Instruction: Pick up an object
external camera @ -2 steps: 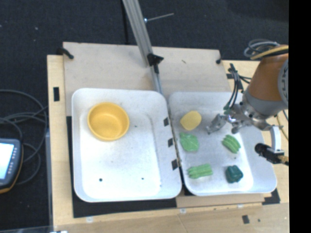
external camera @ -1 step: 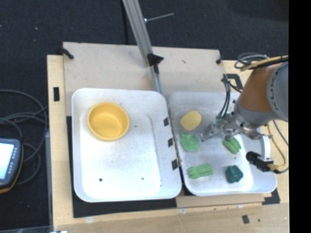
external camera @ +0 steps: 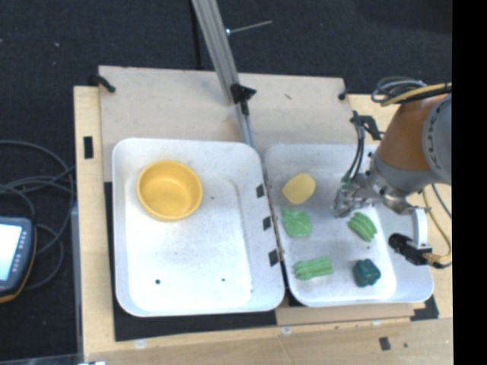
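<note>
**Camera view: green pepper just right of the gripper**

The ridged green pepper (external camera: pixel 363 226) lies just right of and below the gripper (external camera: pixel 348 202), long axis slanting down-right. Whether the tool is open or closed, I cannot tell. A yellow lemon (external camera: pixel 299 188) sits farther left.

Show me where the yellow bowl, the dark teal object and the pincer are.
yellow bowl (external camera: pixel 170 189), camera view, inner bottom.
dark teal object (external camera: pixel 366 272), camera view, top surface.
pincer (external camera: pixel 346 202), camera view, between its fingertips.
</note>
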Controlling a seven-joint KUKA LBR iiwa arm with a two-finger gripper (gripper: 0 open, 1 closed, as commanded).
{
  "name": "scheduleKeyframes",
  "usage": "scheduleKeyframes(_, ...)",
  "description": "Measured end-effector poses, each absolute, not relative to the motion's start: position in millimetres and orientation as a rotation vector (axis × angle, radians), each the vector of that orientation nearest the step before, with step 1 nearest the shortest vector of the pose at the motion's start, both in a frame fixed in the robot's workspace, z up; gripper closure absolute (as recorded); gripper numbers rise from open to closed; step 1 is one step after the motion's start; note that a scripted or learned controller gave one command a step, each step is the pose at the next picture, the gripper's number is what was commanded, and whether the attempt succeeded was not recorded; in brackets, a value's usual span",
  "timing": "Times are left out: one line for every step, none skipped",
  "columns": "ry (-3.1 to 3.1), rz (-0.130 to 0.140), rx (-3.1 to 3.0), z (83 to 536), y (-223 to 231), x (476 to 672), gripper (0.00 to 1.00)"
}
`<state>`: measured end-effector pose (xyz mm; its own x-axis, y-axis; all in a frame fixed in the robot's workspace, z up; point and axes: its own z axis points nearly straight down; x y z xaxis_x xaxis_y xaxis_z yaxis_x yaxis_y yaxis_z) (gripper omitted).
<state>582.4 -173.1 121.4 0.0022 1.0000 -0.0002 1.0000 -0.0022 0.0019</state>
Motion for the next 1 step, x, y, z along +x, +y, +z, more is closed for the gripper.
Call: scheduleKeyframes(2.216,0.004,2.221,171.0,-177.8,574.3,1.00)
